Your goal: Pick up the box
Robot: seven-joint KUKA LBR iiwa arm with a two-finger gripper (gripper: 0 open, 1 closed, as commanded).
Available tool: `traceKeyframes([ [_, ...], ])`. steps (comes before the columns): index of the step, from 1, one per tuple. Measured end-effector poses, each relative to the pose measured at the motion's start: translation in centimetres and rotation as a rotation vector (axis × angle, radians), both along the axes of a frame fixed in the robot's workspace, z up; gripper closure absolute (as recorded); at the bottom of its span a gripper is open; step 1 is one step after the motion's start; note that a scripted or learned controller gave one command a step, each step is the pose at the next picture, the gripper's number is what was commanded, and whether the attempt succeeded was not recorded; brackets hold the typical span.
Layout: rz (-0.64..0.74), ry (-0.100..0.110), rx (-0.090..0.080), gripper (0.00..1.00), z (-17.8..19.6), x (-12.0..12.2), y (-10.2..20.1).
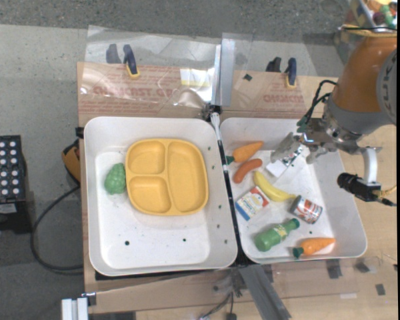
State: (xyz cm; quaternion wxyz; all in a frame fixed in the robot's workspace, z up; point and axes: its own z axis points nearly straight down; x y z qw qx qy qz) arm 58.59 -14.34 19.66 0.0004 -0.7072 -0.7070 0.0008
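The box is a small white carton with blue and red print. It lies flat in the right bin, left of centre, just below the banana. My gripper hangs over the upper middle of the right bin, up and to the right of the box and apart from it. The grey arm with its orange band reaches in from the upper right.
Around the box lie two orange carrots, a can, a green bottle and another carrot. The left bin holds a yellow divided plate and a green toy vegetable.
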Motion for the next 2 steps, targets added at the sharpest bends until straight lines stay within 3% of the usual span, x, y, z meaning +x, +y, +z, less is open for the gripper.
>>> traceKeyframes([
  [1, 0.122, -0.002, -0.003, 0.00, -10.33, 3.17, -2.49],
  [2, 0.119, 0.003, -0.001, 1.00, -9.43, 3.02, -2.59],
])
